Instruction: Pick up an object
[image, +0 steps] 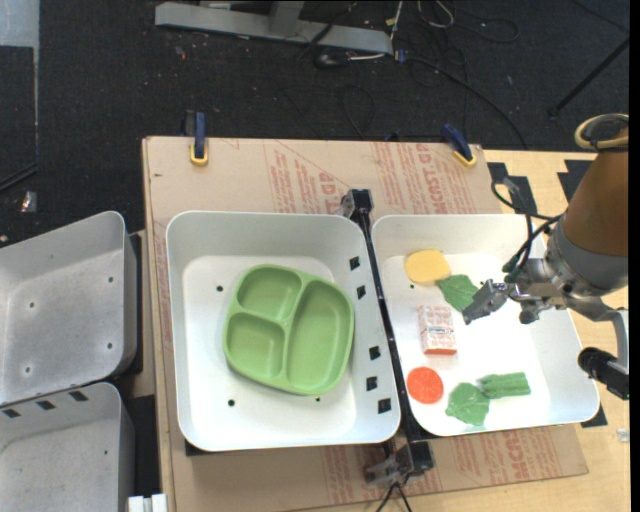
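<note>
Task status: not completed. No object had been lifted; every item in the right bin lay flat on the bin floor. The pick remained to be done in full: descent, closure on one item, and lift.

Contents of the right bin, from the far end to the near end:
- a yellow piece, near the far left corner;
- a green leaf-shaped piece, just beside the yellow piece and toward the arm;
- a small red-and-white carton, lying flat near the bin's left wall;
- a red disc, nearer the front;
- a second green leafy piece and a green oblong piece, touching or nearly touching one another at the front.

The left bin contained a green divided plate, well apart from the arm.

Hand status: the hand was positioned over the middle of the right bin, with its dark tip at the right edge of the green leaf-shaped piece. Whether it touched that piece could not be determined. At this angle the fingers merged into one dark shape, so it could not be told whether they stood apart or together. Nothing was visible between them, so no grip could be confirmed.

Judgement: the nearest candidate for the pick was the green leaf-shaped piece; the carton lay just beside it, on the near side.
</note>
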